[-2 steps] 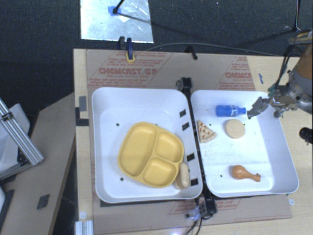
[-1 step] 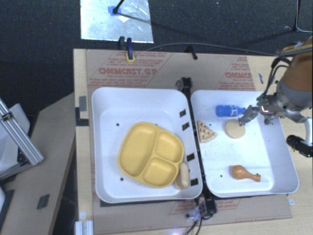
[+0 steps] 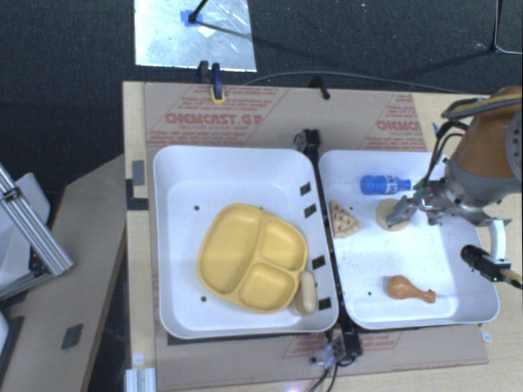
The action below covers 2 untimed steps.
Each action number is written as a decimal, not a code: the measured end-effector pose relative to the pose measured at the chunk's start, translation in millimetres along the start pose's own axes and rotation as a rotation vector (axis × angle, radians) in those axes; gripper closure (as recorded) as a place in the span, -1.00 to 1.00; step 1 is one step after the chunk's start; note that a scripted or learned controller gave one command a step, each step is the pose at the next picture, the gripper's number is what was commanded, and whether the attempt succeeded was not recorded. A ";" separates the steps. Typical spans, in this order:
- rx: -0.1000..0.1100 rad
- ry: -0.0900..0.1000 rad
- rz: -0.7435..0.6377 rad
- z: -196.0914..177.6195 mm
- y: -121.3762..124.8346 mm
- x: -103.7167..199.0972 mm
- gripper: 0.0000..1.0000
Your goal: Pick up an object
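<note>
Bins sit side by side on the bench, and the black divider (image 3: 325, 243) where they meet serves as the landmark.

Left bin (image 3: 176, 219): a yellow compartment tray (image 3: 253, 256) lies flat, tilted diagonally, its near corner close to the divider. A pale tan bread roll (image 3: 306, 292) rests against the tray's lower right edge, between tray and divider, just beside the divider.

Right bin (image 3: 470, 305): four items.
- pizza slice (image 3: 342, 220), a tan wedge with red spots, just right of the divider, about mid-length.
- blue bottle (image 3: 384, 185) on its side, farther from the divider, toward the back wall.
- round tan disc (image 3: 392, 216), like a cookie, right of the pizza slice, below the bottle.
- brown drumstick (image 3: 409, 289), toward the front of the bin, well apart from the divider, thin end pointing away from it.

Gripper (image 3: 402, 216) is low over the right bin, its tip at the disc's right edge and overlapping it. How far the gripper is spread cannot be told from this angle, nor whether anything is caught in it. Grey arm (image 3: 482, 158) with orange band rises at the far right, away from the divider.
</note>
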State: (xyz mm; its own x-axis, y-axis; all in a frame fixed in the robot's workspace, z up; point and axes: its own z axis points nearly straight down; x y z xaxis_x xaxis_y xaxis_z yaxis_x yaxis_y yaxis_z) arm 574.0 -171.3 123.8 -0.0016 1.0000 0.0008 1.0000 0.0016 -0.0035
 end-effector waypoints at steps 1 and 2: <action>-0.002 0.000 0.000 41.4 0.1 0.6 -1.00; -0.007 -0.002 0.000 28.2 1.5 -0.2 1.00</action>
State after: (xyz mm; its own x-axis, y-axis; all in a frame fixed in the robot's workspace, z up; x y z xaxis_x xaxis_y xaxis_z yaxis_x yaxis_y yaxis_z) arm 575.5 -171.4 95.5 -0.0021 1.0000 -0.0012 1.0000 0.0021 0.0032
